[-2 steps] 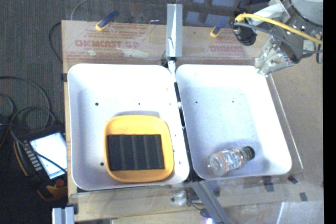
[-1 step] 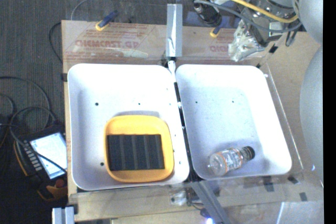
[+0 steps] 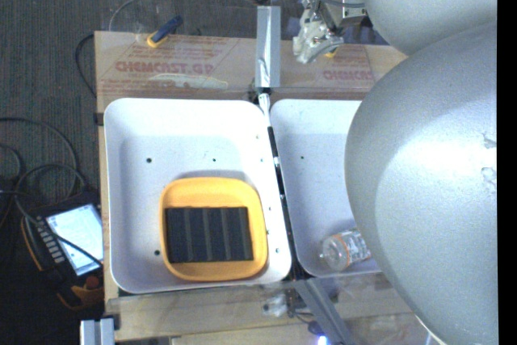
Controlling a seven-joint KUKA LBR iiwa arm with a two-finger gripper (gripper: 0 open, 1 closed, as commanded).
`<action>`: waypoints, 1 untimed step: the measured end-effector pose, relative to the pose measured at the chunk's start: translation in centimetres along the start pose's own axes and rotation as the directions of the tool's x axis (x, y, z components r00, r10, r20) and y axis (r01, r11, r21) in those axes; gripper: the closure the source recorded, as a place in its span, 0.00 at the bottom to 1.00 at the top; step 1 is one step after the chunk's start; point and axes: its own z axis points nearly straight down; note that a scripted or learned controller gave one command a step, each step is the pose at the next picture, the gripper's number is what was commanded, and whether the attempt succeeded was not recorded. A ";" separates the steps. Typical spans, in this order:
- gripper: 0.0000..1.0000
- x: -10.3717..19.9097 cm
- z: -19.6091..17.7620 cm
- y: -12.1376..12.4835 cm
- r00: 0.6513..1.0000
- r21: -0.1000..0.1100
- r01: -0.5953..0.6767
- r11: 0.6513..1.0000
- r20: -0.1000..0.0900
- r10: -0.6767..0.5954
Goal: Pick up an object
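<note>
Gripper (image 3: 315, 36) hangs beyond the far edge of the right bin (image 3: 311, 174), over the cardboard sheet (image 3: 186, 65) behind both bins; nothing lies between its fingers, though whether they are spread or pressed together cannot be told from this angle. Much of the right bin is hidden by the grey arm (image 3: 436, 157). Near that bin's front edge lies a clear plastic bottle (image 3: 346, 249) on its side, long axis running roughly left to right and tilted slightly, partly covered by the arm. In the left bin (image 3: 145, 141), toward its front edge, a yellow tray-like object with a dark ribbed insert (image 3: 214, 229) lies flat, its long axis parallel to that edge.
</note>
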 end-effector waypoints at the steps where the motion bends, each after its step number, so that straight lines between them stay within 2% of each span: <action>1: 1.00 0.0 0.0 6.1 0.919 -0.001 0.395 0.919 0.003 -0.395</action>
